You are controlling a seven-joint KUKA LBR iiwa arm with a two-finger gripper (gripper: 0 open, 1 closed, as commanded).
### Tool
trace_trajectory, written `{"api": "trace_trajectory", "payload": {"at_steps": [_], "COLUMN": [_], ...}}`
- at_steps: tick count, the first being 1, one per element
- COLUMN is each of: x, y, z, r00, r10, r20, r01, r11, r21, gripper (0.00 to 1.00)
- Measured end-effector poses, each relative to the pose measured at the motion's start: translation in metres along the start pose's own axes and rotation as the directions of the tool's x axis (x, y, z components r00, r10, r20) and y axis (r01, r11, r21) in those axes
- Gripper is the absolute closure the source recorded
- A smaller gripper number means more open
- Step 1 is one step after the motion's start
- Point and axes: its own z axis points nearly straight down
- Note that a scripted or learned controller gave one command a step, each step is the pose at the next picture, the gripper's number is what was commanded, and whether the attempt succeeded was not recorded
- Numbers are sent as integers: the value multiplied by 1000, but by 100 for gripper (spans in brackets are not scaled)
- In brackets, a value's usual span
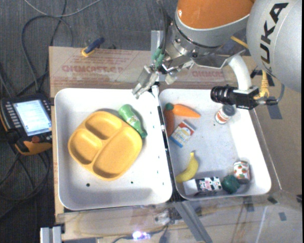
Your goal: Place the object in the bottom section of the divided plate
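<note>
From the overhead camera view, the yellow plastic divided plate (105, 145) lies in the left white bin (66, 186), and all three of its sections look bare, so the placing seems not yet done. A green plastic wrapped object (132, 119), likely the task's thing, leans on the plate's far right rim, outside the sections. The gripper (148, 84) hangs over the far edge between the bins; its jaws look spread with nothing between them. What is left, I judge, is a grasp and a short carry to the near section. There is open bin floor near and left of the plate; the wall between the bins runs just beside the object.
</note>
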Motion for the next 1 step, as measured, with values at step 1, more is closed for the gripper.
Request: {"api": "trace_trajectory", "payload": {"at_steps": [1], "x": [12], "y": [-23], "z": [49], "r00": [973], "r10": [230], "r20": [-1], "r01": [-230], "r11": [973], "r21": [4], "gripper": [0]}}
